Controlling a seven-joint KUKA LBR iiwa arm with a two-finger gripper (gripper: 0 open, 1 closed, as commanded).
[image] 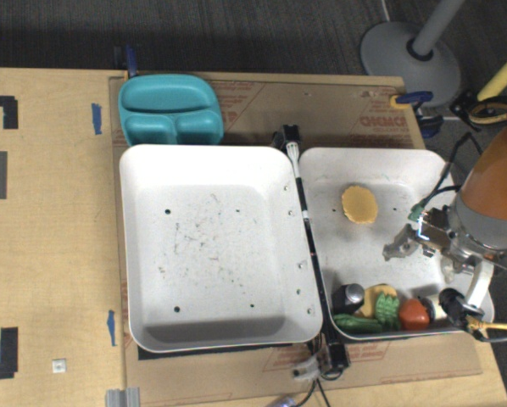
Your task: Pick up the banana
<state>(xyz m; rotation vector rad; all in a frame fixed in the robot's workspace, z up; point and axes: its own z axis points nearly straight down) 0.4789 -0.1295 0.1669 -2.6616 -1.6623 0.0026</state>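
Banana (383,298) lies at lower edge of right bin (381,164), wedged among small items — dark can (349,296) to its left, red piece (415,313) to its right, green pieces beside. Gripper (403,246) hovers at frame right, above that cluster; jaws state cannot be told. Round yellow disc (359,204) sits mid-bin. Teal tray (169,108) on bench, upper left.
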